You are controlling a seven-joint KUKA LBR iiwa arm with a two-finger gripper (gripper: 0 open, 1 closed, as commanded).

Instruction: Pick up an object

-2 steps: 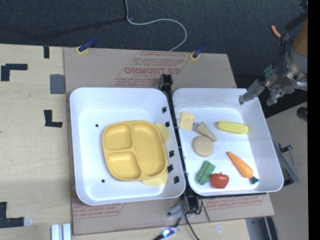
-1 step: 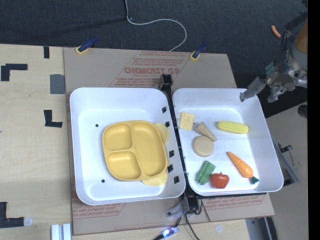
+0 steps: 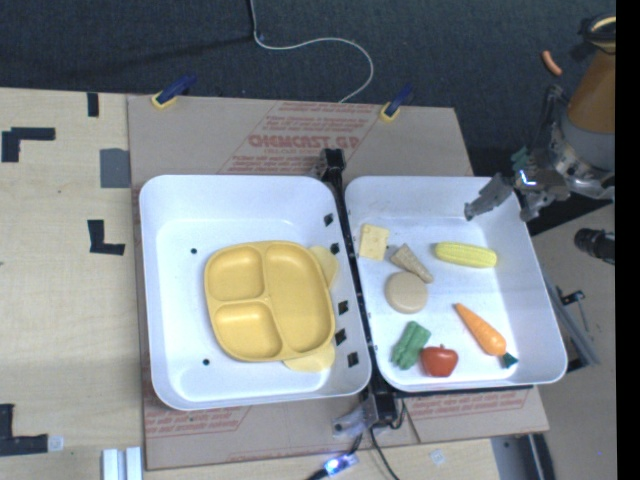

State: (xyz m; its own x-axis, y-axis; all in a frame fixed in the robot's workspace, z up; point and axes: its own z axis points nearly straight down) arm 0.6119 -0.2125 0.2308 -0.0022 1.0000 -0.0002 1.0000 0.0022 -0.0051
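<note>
The right bin (image 3: pixel 520 268) holds several toy foods: a yellow corn cob (image 3: pixel 465 256), an orange carrot (image 3: pixel 482 330), a red tomato (image 3: pixel 439 360), a green vegetable (image 3: pixel 410 344), a round tan biscuit (image 3: pixel 406 292), a tan wedge (image 3: pixel 411 261) and a pale yellow cheese square (image 3: pixel 373 241). My gripper (image 3: pixel 500 196) hangs at the bin's upper right rim, above and right of the corn cob, fingers apart and holding nothing.
The left bin (image 3: pixel 170 218) carries a yellow divided plate (image 3: pixel 268 300). Both bins rest on a cardboard sheet (image 3: pixel 290 138) held by blue and yellow clips. A white cable (image 3: pixel 330 43) loops behind it. The arm's orange band (image 3: pixel 598 88) is at the right edge.
</note>
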